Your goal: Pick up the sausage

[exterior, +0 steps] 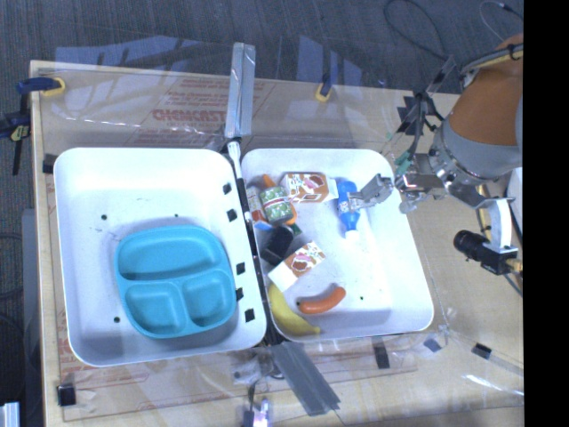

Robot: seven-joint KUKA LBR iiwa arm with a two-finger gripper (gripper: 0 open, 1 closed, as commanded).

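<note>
Task not far along: sausage (321,302) lies untouched on the floor of the right bin (400,265), lower centre of frame, just beside the banana (289,314) to its left. The tool (384,188) sits w/ the arm at the bin's upper-right edge, well apart from the sausage, near a blue tube (347,210); can't tell if it's spread or pressed together, nothing seen pinched. Left to do: travel down-frame, descend, grip, lift. Sausage's long axis runs roughly left-right, right end tipped slightly up-frame, w/ a mild curve. Blue tray (174,278) in left bin isn't involved.
</note>
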